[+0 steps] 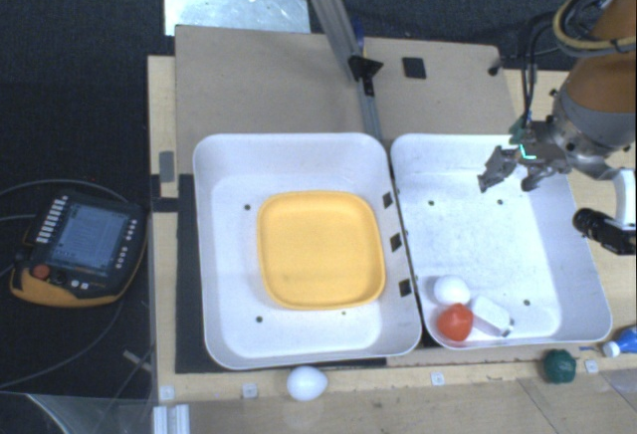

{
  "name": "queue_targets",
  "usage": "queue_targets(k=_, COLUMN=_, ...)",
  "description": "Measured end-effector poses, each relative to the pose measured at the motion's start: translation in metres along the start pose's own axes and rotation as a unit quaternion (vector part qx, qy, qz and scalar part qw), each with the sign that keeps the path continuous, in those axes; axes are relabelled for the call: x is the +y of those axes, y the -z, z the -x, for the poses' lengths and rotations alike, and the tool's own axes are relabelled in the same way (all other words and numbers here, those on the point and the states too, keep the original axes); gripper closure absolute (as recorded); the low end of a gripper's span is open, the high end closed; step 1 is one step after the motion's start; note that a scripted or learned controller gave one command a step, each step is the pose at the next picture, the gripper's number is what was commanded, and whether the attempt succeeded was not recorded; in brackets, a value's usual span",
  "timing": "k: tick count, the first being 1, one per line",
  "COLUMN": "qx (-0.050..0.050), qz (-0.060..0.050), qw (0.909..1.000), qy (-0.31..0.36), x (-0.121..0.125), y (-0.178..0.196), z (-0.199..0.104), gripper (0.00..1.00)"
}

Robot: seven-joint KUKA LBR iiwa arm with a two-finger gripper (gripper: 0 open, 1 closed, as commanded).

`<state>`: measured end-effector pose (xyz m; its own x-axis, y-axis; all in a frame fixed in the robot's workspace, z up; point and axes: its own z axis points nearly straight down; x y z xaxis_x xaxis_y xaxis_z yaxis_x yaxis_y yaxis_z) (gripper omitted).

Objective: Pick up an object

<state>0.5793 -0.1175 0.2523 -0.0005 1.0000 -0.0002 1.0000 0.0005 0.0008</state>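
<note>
A white egg [307,383] lies nearest on the bench, a yellow plate [321,249] fills the left bin, and the red ball [456,323] waits unpicked in the right bin's [557,253] near corner, while the gripper [518,169] hovers far-right, seemingly spread wide and empty.

red ball [456,323] | white ball [451,290] | white block [491,315] (tilted) | clustered, right bin's [567,223] near corner
</note>
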Motion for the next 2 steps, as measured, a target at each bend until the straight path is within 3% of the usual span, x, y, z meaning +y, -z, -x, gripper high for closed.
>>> queue_targets(k=1, qx=0.000, qz=0.000, qw=1.0000, qy=0.000, x=0.000, y=0.000, z=0.000, gripper=0.00)
queue_targets(k=2, qx=0.000, qz=-0.002, qw=1.0000, qy=0.000, x=-0.003, y=-0.042, z=-0.002, gripper=0.00)
